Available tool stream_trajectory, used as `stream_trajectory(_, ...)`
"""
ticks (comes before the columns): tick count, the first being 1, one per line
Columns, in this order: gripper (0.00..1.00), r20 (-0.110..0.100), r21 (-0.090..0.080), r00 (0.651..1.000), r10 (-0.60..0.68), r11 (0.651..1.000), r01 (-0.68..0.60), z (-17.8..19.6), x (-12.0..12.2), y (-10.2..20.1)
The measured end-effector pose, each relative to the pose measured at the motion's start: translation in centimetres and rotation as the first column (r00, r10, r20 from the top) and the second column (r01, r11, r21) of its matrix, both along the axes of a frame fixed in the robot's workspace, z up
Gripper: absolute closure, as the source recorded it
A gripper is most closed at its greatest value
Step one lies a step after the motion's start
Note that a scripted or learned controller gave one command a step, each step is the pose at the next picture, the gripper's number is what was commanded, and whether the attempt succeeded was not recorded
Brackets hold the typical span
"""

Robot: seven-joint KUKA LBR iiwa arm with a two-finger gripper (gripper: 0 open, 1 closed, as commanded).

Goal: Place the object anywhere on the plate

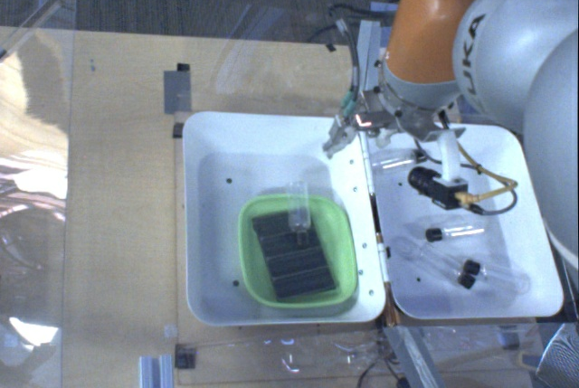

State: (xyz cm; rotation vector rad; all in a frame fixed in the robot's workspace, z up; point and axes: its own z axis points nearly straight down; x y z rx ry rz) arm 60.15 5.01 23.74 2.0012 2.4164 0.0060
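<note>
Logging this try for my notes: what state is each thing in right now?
Green plate: flat in the left bin, carrying a dark slab.
Clear tube: on the plate, resting on the slab.
Capped tubes: lying loose in the right bin.
Gripper: above the bins' shared edge, holding nothing visible.

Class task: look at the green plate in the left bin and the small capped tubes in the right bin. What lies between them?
In the camera view, between the green plate and the capped tubes lie the two bins' adjoining white rims and bare bin floor.
</note>
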Motion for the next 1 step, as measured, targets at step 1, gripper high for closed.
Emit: stream_trajectory(1,0.0,0.001,0.001,1.0,-0.02,1.0,0.02,1.42,-1.22,1.24)
